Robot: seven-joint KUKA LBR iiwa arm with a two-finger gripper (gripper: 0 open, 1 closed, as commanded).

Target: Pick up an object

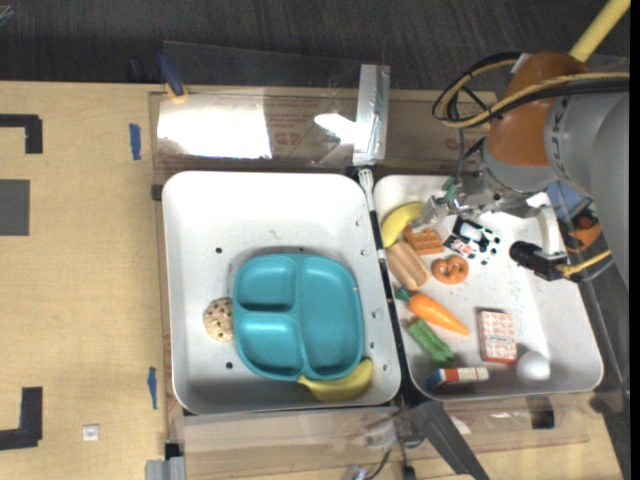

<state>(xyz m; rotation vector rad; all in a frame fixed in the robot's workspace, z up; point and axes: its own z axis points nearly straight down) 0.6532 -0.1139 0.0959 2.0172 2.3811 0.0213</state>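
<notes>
Worktop (80, 268): pale wood surface bearing two shallow white bins side by side.

Left white bin (190, 208): holds a teal plastic divided tray (297, 314) at centre; a yellow toy banana (340, 381) lies against the tray's near right corner; a speckled tan cookie (218, 319) lies just beside the tray's left edge.

Right white bin (570, 353): holds a cluster of toy foods. A second yellow banana piece (399, 221) sits at the far left corner, with an orange waffle-like block (424, 240) and a tan hot-dog bun (406, 265) just beside it. An orange pretzel-shaped ring (451, 269) lies near the middle. An orange toy carrot (438, 313) and a green vegetable piece (429, 340) lie nearer the front left. A pink-red rectangular box (496, 335), a white rounded object (535, 366) and a slim red-and-white tube (459, 375) lie along the front.

Arm: grey with an orange band (530, 108), entering from the right.

Hand (462, 206): low over the far part of the right bin, just right of the banana piece and waffle block, above the pretzel ring. Whether its fingers are open or closed cannot be told; nothing is seen between them.
</notes>
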